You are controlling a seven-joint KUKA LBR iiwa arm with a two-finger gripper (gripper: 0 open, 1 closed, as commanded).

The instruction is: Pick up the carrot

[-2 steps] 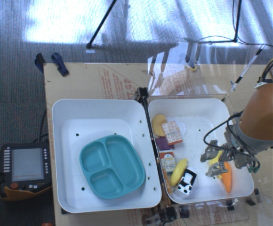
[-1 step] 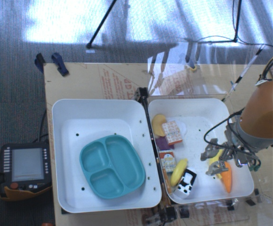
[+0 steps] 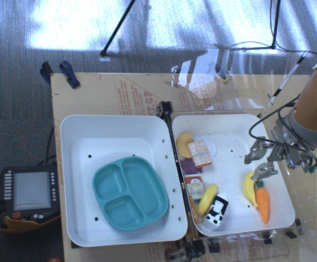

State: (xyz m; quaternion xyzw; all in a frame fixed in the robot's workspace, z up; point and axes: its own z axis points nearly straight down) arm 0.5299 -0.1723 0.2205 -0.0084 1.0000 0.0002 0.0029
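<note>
Pincer (image 3: pixel 261 164) hangs released, fingers spread, just above the carrot's (image 3: pixel 263 203) green top in the right bin (image 3: pixel 232 229); it should shift toward the orange body, clear of the banana (image 3: pixel 249 190) alongside, before closing

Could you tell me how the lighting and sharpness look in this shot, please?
Camera view: bright streaked sunlight washes out the floor above the bench; glare glints on the clear sheet behind the right bin; the carrot and teal plate are evenly lit and fairly sharp; the gripper looks slightly soft.
</note>
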